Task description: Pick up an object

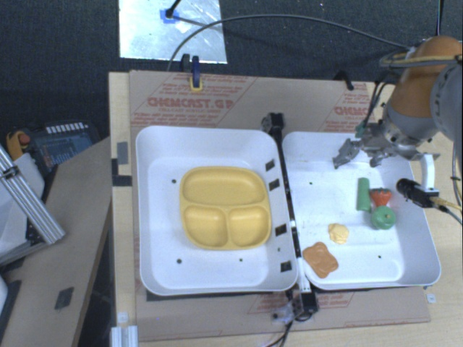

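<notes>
Objects, right bin (412, 270), lower right of frame: green stick (362, 194), upright in picture; red-orange piece (380, 196) touching its right side; round green item (383, 217) just below; small pale-yellow lump (338, 232); flat orange-brown piece (320, 259) near bin's lower left corner. Left bin (155, 194), centre: yellow three-compartment tray (224, 207). Pincer (358, 149), upper right, above right bin's far edge, holding nothing; fingers apart or together: cannot tell.

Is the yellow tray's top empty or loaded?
Empty. The tray lies flat in the left bin; all three compartments show bare yellow. The food pieces lie in the right bin.
</notes>
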Controlling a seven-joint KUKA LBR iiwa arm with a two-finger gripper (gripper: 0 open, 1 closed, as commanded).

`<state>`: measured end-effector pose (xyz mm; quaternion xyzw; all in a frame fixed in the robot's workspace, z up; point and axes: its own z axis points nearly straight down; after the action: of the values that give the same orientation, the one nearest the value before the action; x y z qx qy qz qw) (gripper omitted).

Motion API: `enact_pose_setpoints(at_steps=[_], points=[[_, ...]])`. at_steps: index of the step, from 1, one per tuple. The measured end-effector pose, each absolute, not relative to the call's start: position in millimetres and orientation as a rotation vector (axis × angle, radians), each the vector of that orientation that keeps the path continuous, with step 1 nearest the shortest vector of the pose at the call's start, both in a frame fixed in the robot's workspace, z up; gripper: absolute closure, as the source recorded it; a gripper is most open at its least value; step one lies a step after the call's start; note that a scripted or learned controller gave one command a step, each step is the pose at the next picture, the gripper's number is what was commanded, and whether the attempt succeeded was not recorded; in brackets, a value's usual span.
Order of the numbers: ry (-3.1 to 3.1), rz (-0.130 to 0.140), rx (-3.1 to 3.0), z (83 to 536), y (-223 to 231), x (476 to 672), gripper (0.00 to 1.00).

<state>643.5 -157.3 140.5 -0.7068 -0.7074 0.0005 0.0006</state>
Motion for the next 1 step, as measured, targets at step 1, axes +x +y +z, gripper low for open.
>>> enact_pose_setpoints(at_steps=[1], points=[[-2.222, 0.002, -2.219, 88.4, -156.6, 643.2, 0.00]])
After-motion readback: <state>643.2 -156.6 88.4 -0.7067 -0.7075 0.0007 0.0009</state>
